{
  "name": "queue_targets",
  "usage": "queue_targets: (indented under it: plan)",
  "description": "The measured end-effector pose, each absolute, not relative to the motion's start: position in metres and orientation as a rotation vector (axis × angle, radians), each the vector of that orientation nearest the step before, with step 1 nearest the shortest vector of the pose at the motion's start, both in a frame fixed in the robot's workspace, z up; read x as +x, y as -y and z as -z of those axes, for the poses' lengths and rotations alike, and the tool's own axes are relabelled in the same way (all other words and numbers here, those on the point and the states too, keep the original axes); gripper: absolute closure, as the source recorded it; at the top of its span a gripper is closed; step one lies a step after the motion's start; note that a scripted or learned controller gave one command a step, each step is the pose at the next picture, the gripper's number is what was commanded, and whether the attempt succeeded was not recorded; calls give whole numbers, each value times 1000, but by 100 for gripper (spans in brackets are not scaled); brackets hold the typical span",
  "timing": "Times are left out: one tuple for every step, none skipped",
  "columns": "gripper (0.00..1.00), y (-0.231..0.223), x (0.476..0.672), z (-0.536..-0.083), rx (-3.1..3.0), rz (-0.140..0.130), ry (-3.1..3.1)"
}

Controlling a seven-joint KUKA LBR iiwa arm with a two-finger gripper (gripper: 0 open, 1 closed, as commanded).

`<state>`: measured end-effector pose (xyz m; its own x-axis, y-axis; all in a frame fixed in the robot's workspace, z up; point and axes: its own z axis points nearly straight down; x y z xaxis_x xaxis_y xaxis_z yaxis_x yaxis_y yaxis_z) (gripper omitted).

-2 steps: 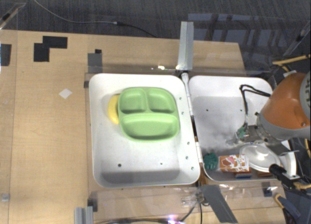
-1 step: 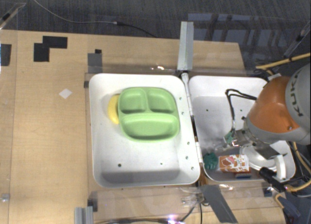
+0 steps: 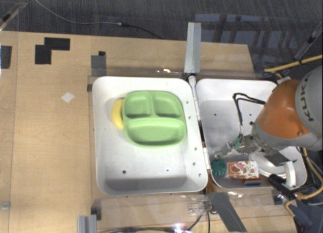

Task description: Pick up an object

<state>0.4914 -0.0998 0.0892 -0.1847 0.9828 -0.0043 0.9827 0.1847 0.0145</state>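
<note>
Tray point(image 3: 154, 118) in L bin point(image 3: 146, 174); carton point(image 3: 243, 169) in R bin point(image 3: 217, 100) (near front).

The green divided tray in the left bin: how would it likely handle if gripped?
The green divided tray looks like moulded plastic, so probably stiff and light. It lies flat and wide, so unlikely to roll. Its smooth rim may slip from the gripper.

The light green plastic divided tray point(image 3: 153, 118) is one even pale green across its three compartments. The yellow rounded object point(image 3: 117, 114) showing at its left edge is plain yellow. Both shallow bins, the left white bin point(image 3: 108, 161) and the right white bin point(image 3: 217, 103), are white with small dark dots. The small dark green round object point(image 3: 218, 167) is deep green. The small printed carton point(image 3: 243, 169) is orange-red with white patches. The robot arm point(image 3: 285, 115) is grey with an orange band. The wooden bench point(image 3: 45, 141) is pale tan with black square marks.
</note>
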Motion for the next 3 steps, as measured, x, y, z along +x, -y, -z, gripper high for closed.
queue_targets:
  plan:
    - [100,101,494,-102,1991,-18,-2401]
    - [100,116,502,-92,2181,-6,-2256]
    - [0,115,503,-91,2180,-7,-2256]
